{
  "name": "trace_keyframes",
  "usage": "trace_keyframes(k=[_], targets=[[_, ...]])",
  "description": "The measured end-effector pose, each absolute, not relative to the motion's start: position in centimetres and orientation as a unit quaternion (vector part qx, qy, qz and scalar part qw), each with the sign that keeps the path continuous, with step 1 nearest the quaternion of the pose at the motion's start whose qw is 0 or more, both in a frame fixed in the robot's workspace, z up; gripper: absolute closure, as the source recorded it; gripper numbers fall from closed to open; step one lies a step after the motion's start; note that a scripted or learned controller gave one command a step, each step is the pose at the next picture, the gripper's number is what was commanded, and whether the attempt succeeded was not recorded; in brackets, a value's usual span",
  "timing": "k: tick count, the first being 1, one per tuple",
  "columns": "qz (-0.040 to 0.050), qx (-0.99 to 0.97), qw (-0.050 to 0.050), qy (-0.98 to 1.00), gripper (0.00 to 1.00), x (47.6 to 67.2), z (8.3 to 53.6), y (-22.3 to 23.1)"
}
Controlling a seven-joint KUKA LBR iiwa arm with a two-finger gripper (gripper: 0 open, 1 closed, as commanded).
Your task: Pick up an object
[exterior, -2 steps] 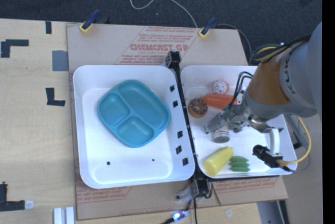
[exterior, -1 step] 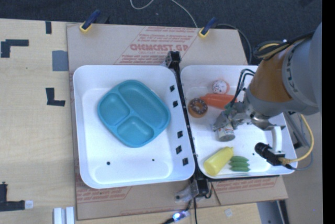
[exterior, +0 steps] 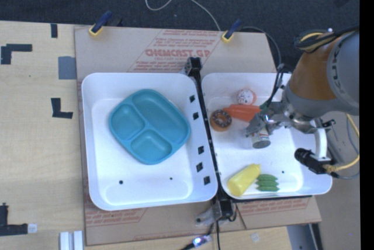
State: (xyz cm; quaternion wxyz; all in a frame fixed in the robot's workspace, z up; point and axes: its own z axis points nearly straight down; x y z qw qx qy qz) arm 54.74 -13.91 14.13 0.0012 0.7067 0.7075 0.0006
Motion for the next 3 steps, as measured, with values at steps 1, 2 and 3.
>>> trace_keyframes(k=[1, 2, 3], targets=[[0.0012, 0.706, 0.001, 0.708, 1.00, 55.1, 19.1, -12.8], [0.0007, 0.706, 0.001, 0.708, 1.00, 55.1, 22.1, -12.8], [0.0001, 0.705, -0.001, 0.709, 1.00, 56.8, 22.7, -8.6]])
